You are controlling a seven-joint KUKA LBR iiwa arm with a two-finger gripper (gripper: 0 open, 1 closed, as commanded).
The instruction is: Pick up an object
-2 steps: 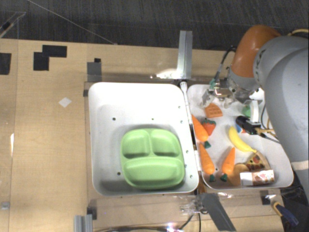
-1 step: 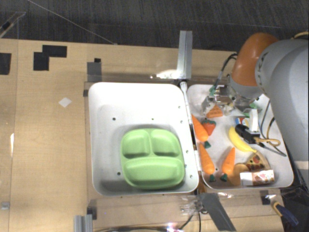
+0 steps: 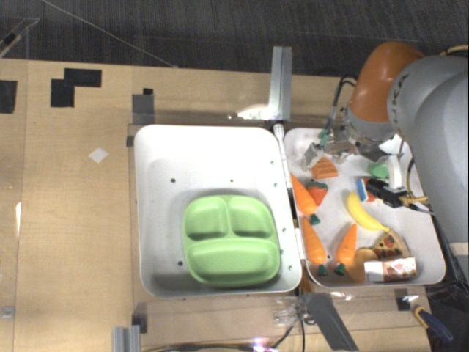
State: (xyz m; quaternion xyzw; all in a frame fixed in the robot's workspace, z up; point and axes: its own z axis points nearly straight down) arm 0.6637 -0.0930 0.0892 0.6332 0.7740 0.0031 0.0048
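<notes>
The grey arm [image 3: 432, 116] comes in from the right of the frame, its glossy orange band [image 3: 377, 79] rounded like a dome above the wrist. Below it the metal gripper [image 3: 331, 147] hangs over the upper part of the right bin [image 3: 440, 266], just above a small orange wedge-shaped piece [image 3: 324, 169]. Whether the jaws stand wide or narrow cannot be told from this angle, and nothing is seen held in them.

The right bin is shallow, white, smooth plastic with rounded corners, and it is crowded with toy food. Along its left wall lie two tapered orange carrots with green tops: one [image 3: 303, 195] higher up, the other [image 3: 314, 244] below it. A third, smaller carrot [image 3: 346, 243] lies tilted near the middle. Beside it sits a curved yellow banana [image 3: 362, 213], with a small blue block [image 3: 361, 189] just above it. A green piece [image 3: 379, 171] lies near the upper right, partly under the arm. In the lower right corner are a brown lumpy item [image 3: 386, 246] and a white box with red print [image 3: 390, 269].

The left bin [image 3: 157, 196] is of the same white plastic and holds a matte green tray [image 3: 231, 238] with three compartments and softly rounded edges. Both bins rest on a pale wooden desk [image 3: 66, 218] with black square marks at the upper left.
</notes>
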